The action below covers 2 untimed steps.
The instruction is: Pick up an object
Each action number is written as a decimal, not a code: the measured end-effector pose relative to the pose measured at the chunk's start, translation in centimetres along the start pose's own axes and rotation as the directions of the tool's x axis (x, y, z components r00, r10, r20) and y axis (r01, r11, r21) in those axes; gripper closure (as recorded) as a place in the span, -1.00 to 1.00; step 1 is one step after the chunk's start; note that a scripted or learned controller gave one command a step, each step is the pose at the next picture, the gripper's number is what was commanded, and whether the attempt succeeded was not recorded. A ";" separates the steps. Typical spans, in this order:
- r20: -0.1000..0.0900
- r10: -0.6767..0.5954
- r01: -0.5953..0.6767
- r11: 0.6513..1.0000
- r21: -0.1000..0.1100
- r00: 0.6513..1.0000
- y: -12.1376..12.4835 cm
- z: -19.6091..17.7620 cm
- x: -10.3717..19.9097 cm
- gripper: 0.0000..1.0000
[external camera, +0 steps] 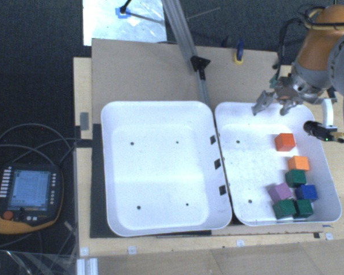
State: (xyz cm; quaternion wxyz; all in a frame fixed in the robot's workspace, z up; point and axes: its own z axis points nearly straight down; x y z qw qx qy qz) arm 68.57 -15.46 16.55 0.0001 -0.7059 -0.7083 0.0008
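My gripper (273, 106) hangs over the far edge of the right bin (246, 153), its two grey fingers spread open with nothing between them. Several small blocks lie along the right side of that bin. An orange-red block (284, 141) sits nearest the gripper, a short way in front of it. Below it come an orange block (298, 163), a dark green block (296, 177), a purple block (281, 192), a blue block (307, 192) and a green block (285, 209) at the near corner.
The left bin (157, 165) adjoins the right one, joined by black clips (217, 164). A grey slanted pole (180, 22) crosses the back of the bench. A teach pendant (26, 196) with cables lies off the bench at left.
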 end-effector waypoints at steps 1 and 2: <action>0.000 0.001 -0.001 1.000 0.001 1.000 0.5 4.9 -0.9 -1.00; 0.000 0.000 0.000 1.000 0.004 1.000 0.5 7.5 -1.0 -1.00</action>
